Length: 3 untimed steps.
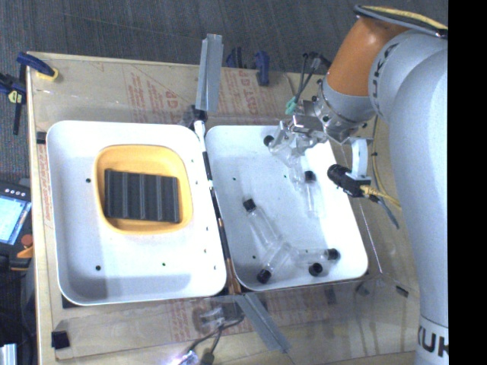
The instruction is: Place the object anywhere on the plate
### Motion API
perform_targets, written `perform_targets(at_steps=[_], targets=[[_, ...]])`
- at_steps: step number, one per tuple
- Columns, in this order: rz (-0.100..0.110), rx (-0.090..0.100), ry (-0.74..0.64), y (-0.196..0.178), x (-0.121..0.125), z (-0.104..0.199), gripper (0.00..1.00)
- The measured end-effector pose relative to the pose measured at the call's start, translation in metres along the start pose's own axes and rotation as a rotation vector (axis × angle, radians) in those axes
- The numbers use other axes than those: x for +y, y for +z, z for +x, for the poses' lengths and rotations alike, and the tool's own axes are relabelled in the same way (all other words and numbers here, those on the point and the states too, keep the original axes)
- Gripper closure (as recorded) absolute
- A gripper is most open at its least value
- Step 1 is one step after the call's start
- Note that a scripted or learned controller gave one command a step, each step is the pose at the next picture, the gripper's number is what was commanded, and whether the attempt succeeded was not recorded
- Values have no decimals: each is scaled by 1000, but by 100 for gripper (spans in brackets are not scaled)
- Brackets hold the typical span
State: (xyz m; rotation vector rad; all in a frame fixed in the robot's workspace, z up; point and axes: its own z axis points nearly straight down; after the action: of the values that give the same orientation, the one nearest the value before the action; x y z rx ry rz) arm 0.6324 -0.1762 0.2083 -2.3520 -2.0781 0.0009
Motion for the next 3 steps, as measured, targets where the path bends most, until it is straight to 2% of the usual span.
perform_targets(at_steps=[1,2,3], targets=[[2,-1,-74,-1,-14,79,100],[4,-1,-312,18,-35,118,100],[-2,-3,-510,17,-22,188,100]])
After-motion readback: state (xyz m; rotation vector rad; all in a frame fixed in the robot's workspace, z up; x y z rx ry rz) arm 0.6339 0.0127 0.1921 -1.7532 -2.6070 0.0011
